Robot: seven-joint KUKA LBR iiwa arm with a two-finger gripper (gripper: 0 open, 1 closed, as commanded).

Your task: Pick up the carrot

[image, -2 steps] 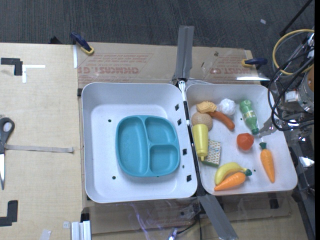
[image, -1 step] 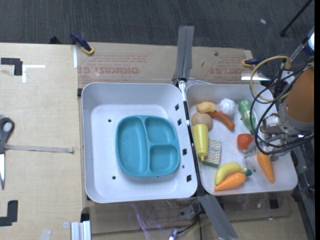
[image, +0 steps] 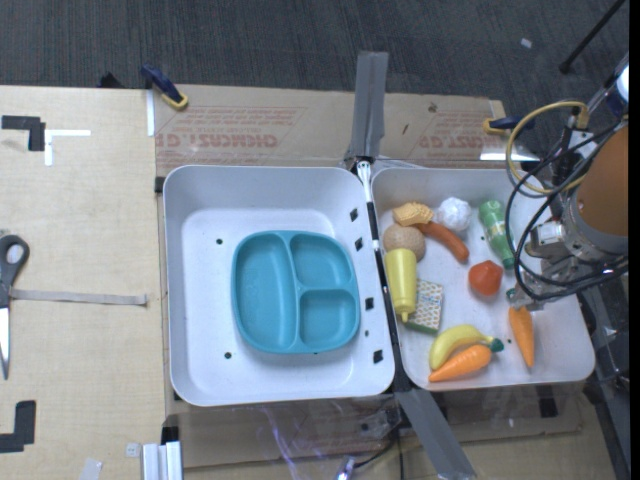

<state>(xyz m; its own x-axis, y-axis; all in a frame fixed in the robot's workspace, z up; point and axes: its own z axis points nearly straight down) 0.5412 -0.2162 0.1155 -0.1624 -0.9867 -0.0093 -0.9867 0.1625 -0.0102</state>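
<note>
Carrot (image: pixel 521 336) sits in the right bin (image: pixel 570 368), near its front right corner, narrow tip pointing toward the front wall. My jaws hang right at its thick end, but cables and wrist hardware cover them, so I can't tell how wide they are or whether they touch it.

Just left of it, at the front of the bin: a second, fatter orange carrot-shaped piece (image: pixel 465 361) with a green end, lying against a banana (image: pixel 458 339). Behind those, a tan waffle-pattern square (image: pixel 430 306) touches a yellow bottle (image: pixel 402 280) beside the left wall. Red tomato (image: pixel 485 278) is mid-bin, near the carrot's thick end.

Further back: brown round piece (image: pixel 404 238), orange sausage (image: pixel 445 238), green bottle (image: pixel 493 230), then a croissant (image: pixel 412 213) and a white crumpled lump (image: pixel 455 211) near the back wall.

Left bin (image: pixel 190 368) holds a blue divided plate (image: pixel 296 290), flat in the middle.

On the bench (image: pixel 80 368), far left, scissors (image: pixel 8 268).
</note>
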